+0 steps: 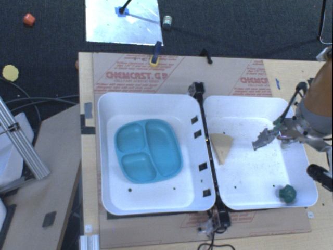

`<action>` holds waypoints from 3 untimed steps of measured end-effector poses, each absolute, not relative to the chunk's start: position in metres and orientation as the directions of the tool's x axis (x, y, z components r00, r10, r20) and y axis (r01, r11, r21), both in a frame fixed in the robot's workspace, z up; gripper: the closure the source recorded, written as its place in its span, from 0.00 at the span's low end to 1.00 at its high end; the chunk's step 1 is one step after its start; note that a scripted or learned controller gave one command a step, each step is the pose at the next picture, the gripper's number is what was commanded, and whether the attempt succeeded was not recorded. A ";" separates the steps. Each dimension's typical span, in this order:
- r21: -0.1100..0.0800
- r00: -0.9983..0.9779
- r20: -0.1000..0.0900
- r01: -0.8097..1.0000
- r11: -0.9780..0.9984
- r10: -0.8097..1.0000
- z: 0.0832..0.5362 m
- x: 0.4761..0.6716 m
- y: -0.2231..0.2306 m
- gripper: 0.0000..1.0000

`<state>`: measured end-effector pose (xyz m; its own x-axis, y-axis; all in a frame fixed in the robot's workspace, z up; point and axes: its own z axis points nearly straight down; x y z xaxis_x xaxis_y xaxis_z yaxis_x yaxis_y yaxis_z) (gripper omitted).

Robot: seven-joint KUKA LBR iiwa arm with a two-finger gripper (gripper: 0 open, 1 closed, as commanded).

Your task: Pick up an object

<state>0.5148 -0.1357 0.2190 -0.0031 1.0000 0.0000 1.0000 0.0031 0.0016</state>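
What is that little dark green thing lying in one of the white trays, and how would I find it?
Start at the right bin, the one the arm reaches over. Follow it to its near right corner, where a small dark green lump lies alone. Its neighbour, the tan wedge, is flat, pale and sits by the divider.

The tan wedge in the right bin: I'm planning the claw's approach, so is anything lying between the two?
Nothing visible does. Bare white floor of the right bin separates the claw from the tan wedge.
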 end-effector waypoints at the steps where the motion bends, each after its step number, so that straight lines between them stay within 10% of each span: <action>1: -0.004 -0.016 0.005 1.000 0.016 1.000 0.182 0.485 -0.003 0.00; 2: 0.005 -0.002 0.001 1.000 0.002 1.000 0.195 0.488 -0.012 1.00; 3: 0.005 -0.009 0.002 1.000 0.009 1.000 0.221 0.488 0.034 1.00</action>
<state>0.4875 0.0342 0.2208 -0.0095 1.0000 0.0024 0.9999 0.0095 0.0048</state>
